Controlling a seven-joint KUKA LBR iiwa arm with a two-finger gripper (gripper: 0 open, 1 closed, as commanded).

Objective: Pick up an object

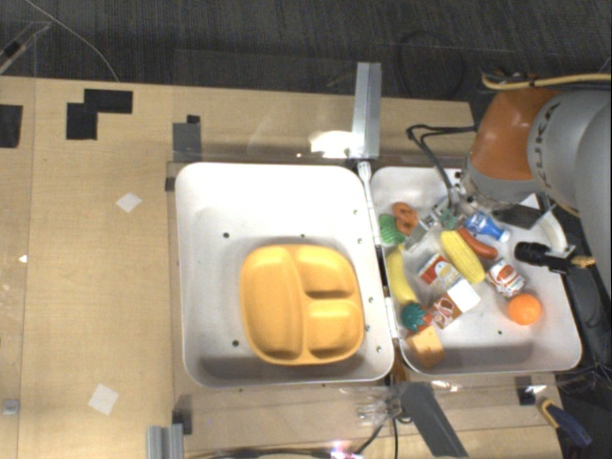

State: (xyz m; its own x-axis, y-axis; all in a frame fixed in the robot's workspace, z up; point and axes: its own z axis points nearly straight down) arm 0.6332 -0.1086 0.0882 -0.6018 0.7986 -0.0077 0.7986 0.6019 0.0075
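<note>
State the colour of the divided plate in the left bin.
Yellow: the divided plate shows plainly in the camera view.

Arm (564, 146) cut off at right edge; wrist hides gripper (449, 210), labels on small packets (438, 273) too small to read

i see dark grey carpet (239, 17) beyond the bench | pale wood benchtop (86, 285); black tape marks (96, 111) at its left | bright glare spot (330, 144) near the metal post (367, 108)

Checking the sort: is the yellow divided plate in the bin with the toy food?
No: the yellow divided plate lies in the left white bin, apart from them.
</note>
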